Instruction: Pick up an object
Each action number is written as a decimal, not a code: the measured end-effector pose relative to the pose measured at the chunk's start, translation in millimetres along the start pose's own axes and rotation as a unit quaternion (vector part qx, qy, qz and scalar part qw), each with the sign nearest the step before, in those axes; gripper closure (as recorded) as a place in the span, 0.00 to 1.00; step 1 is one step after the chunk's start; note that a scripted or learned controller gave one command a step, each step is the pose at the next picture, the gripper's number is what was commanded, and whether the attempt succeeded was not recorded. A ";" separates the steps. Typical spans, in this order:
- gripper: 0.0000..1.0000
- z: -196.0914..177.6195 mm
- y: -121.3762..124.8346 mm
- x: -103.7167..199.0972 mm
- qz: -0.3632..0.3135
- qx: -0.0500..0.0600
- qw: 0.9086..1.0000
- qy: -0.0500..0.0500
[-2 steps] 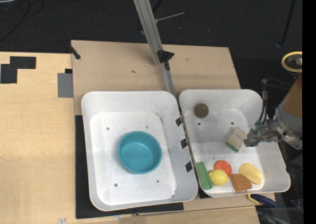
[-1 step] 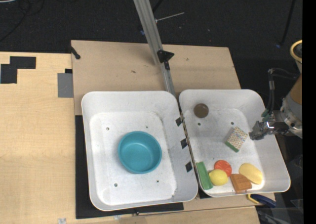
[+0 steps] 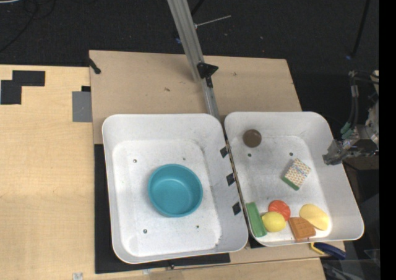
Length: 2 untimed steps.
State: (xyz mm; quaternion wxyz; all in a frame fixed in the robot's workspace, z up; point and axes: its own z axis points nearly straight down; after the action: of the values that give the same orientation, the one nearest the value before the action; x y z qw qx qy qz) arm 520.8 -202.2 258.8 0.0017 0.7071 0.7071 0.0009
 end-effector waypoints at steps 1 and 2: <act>1.00 14.5 -2.1 54.7 -0.002 0.003 1.000 0.001; 1.00 24.3 -11.6 111.5 -0.002 0.002 1.000 0.001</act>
State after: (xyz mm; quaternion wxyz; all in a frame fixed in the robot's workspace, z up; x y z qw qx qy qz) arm 509.2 -90.7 234.3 -0.0009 0.7058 0.7084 -0.0001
